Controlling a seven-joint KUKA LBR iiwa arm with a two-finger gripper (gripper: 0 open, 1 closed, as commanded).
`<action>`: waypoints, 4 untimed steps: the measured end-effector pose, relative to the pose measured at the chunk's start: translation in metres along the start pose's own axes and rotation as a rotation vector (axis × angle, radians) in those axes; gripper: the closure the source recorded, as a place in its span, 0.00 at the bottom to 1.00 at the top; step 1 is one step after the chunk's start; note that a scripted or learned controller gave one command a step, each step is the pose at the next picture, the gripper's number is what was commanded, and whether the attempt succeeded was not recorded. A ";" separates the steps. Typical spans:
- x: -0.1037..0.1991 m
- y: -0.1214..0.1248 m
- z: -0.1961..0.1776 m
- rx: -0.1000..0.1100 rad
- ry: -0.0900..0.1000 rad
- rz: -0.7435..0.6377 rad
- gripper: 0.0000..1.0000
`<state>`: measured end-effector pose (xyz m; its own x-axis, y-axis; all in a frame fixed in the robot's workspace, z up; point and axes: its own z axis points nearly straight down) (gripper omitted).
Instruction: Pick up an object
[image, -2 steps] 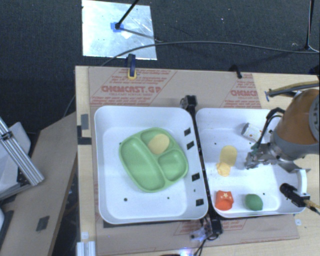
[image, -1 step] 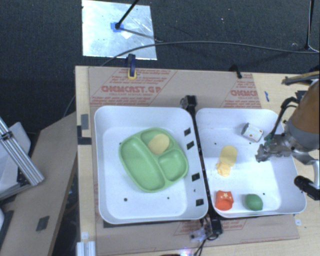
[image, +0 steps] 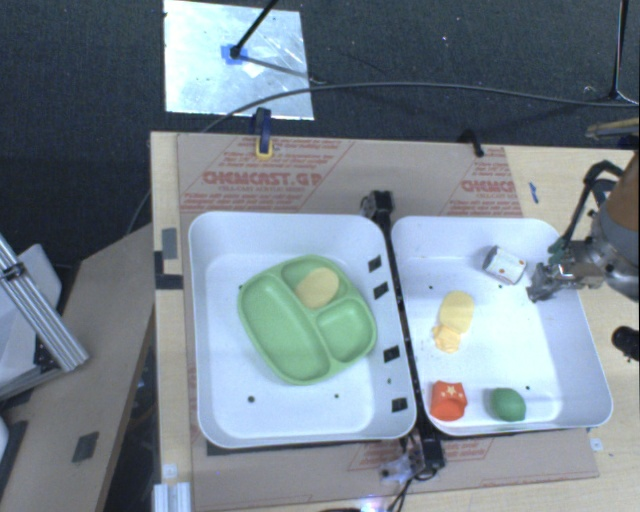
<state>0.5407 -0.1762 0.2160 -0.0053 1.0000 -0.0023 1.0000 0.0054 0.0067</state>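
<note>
two bins: left bin (image: 225, 330) holds green tray (image: 300, 330); claw (image: 545, 280) state unclear.

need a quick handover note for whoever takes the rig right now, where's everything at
End effector: low over the right bin's right side, nothing seen in its grasp; whether it is open or shut cannot be told.

Right bin: small white and grey block just to the end effector's left, yellow toy mid-bin, orange piece and green round piece along the near edge.

Left bin: green divided plate with a yellowish item in one of its compartments.

Done: nothing lifted. Left: grasp and raise one object; the white block is probably the closest.
</note>
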 end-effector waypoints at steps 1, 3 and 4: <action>0.000 0.001 -0.004 0.004 0.002 0.000 1.00; 0.111 -0.005 -0.007 0.005 0.004 -0.004 1.00; 0.163 -0.017 -0.002 0.006 0.003 -0.003 1.00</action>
<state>0.5231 -0.0133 0.2170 -0.0084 1.0000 0.0011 1.0000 0.0084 0.0003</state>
